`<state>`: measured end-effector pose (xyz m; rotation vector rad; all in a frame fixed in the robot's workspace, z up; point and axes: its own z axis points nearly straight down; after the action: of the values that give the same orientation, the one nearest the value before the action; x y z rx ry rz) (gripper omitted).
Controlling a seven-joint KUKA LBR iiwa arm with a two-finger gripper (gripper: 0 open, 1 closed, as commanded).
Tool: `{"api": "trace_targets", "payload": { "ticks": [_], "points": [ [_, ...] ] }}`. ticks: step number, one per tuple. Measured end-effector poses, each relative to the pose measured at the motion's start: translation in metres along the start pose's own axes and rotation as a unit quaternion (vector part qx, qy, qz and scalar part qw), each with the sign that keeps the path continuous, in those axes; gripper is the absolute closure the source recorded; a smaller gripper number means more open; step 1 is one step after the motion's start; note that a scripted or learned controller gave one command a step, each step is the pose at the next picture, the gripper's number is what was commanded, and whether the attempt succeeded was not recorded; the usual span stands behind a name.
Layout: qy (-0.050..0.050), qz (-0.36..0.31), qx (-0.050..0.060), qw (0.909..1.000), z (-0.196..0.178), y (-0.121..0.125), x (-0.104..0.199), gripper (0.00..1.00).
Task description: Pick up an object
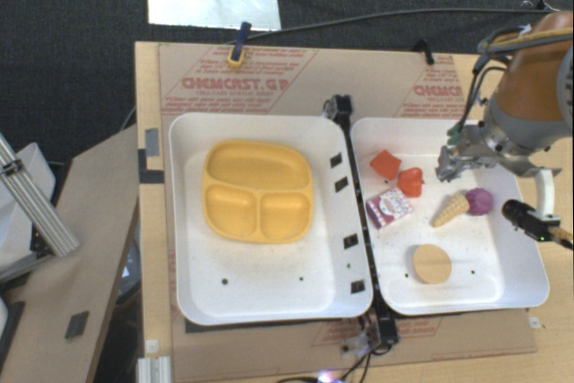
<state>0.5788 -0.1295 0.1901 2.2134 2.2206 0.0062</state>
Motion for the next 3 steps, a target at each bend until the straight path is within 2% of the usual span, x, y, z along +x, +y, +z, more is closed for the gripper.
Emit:
{"api": "trace_targets", "payload": {
  "ticks": [2,3],
  "points": [
    [0.000,-0.001,0.000,1.0000,-0.108,-0.001,-0.010,1.00],
    [0.001,-0.003,0.002,1.0000,-0.097,0.013,0.051,1.00]
  ]
}}
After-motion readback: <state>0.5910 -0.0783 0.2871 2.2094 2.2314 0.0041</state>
